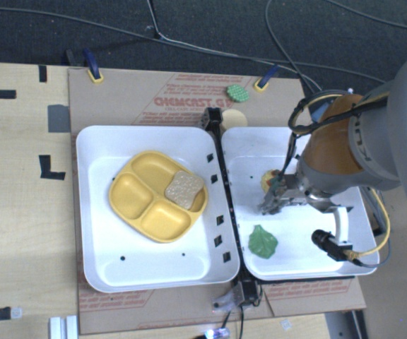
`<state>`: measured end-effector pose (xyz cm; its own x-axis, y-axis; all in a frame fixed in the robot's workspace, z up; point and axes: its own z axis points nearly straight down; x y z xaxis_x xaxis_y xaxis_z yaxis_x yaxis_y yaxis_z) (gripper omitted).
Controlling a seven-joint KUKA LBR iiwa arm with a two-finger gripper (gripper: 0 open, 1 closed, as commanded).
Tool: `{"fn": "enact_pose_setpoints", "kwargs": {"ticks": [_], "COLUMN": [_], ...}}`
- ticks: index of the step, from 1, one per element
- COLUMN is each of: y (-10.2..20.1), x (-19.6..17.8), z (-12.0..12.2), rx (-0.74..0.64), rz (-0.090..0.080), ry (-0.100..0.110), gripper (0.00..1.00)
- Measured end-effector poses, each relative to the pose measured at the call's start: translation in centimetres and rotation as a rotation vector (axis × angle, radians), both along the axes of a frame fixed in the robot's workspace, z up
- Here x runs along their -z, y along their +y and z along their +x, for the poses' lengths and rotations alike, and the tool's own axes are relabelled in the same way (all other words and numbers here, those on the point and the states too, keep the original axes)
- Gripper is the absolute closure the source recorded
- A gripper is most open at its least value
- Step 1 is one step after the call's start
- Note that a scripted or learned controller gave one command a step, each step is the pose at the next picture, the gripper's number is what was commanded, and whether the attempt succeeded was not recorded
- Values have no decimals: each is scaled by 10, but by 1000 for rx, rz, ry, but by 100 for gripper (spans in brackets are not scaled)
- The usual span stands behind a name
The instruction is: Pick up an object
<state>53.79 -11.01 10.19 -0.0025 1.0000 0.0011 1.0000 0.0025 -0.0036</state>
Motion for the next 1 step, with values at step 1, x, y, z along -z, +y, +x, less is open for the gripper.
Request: {"fn": "enact_pose_setpoints", "kwargs": {"ticks": [1], "y": [2], "x": [-61], "z": [-5], "rx": [2], "rz": [-1], "ry": [-5], "gripper": [100]}}
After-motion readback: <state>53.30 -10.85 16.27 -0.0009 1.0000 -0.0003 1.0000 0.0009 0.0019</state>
